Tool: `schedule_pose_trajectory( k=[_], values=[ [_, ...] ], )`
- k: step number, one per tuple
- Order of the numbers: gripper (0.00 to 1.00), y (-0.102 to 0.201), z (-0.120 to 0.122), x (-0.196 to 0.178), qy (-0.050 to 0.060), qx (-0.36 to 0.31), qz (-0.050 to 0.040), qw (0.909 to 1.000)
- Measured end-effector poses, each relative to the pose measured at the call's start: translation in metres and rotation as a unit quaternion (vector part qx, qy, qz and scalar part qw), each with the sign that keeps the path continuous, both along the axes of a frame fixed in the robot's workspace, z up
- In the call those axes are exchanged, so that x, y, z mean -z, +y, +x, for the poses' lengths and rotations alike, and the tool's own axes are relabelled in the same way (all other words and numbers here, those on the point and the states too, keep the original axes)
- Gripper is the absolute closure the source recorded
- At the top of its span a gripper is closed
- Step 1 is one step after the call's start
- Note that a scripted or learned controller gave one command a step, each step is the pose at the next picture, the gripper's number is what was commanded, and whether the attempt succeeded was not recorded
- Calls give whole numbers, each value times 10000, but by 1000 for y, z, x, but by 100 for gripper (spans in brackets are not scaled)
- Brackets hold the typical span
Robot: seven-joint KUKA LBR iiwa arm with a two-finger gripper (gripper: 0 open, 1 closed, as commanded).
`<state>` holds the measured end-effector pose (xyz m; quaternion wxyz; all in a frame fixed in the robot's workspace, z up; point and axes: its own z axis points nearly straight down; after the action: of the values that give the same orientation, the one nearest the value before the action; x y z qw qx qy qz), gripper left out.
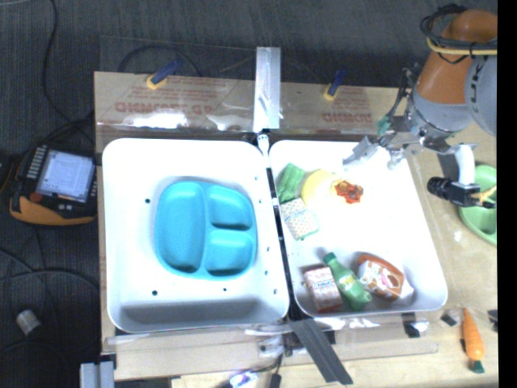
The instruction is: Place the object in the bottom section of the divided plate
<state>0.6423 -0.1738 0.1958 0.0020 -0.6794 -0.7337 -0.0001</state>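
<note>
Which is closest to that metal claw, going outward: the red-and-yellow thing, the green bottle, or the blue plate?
From the end effector, in the camera view:
1. Red-and-yellow thing, upper part of the right bin.
2. Green bottle, near the right bin's bottom edge.
3. Blue plate, in the left bin.

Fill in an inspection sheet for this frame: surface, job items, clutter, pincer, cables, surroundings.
Surface: bench bearing left bin and right bin, side by side.
Job items: blue divided plate in left bin, nothing on it; no object picked yet.
Clutter: right bin holds green bottle, yellow item, red item, packets.
Pincer: pincer over right bin's top edge, holding nothing seen.
Cables: black cable on floor, upper left.
Surroundings: handheld screen device left of bench; carrot toy lower right.
</note>
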Motion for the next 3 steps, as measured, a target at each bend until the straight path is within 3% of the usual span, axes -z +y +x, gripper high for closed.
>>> schedule_pose_trajectory(
  k=[1, 2, 3],
  values=[
    [0, 67, -28, 85, -9, -1181, -3, 9930],
    [100, 69, -28, 77, -8, -1183, 17, 9930],
    [100, 143, -3, 12, -12, -1035, -10, 9946]
  ],
)
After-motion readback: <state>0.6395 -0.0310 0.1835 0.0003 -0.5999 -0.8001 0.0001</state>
